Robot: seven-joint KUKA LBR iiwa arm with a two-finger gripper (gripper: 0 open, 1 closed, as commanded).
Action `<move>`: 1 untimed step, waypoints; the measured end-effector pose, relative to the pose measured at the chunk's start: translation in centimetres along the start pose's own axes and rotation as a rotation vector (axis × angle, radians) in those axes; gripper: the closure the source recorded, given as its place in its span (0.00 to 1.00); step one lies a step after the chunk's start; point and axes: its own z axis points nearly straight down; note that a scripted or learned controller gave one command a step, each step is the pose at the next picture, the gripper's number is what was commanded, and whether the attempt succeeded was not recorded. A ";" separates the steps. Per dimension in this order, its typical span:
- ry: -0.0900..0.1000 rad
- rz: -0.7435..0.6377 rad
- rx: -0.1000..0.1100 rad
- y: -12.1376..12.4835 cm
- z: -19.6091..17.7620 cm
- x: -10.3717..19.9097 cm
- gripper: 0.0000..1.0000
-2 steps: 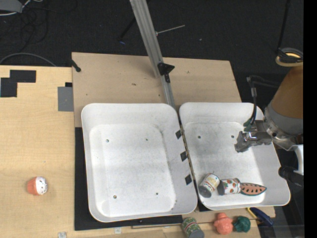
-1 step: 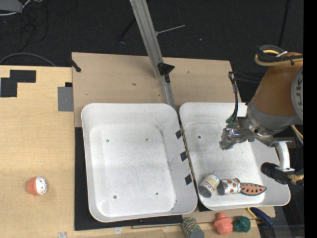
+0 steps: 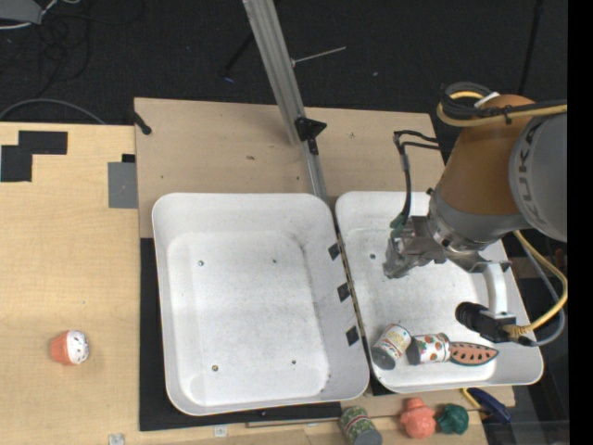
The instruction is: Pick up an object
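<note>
My gripper [image 3: 397, 260] hangs over the upper left part of the right bin [image 3: 371, 213], under the grey and orange arm. Nothing shows between its fingertips. At the bin's front lie a small can with a yellow band [image 3: 393, 345], a white patterned can [image 3: 429, 349] next to it, and a watermelon-slice toy [image 3: 472, 353] to their right. All three lie well below the gripper, apart from it.
The left bin [image 3: 243, 304] sits beside the right one. A slanted metal rail [image 3: 281, 72] rises behind the bins. In front of the right bin lie a dark can [image 3: 355, 424], a pink toy [image 3: 418, 417] and a green toy [image 3: 452, 419]. A small orange-and-white figure [image 3: 69, 348] rests on the bench at far left.
</note>
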 end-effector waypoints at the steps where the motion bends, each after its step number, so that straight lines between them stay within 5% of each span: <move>1: 0.000 -0.002 -0.002 0.5 -1.0 6.0 1.00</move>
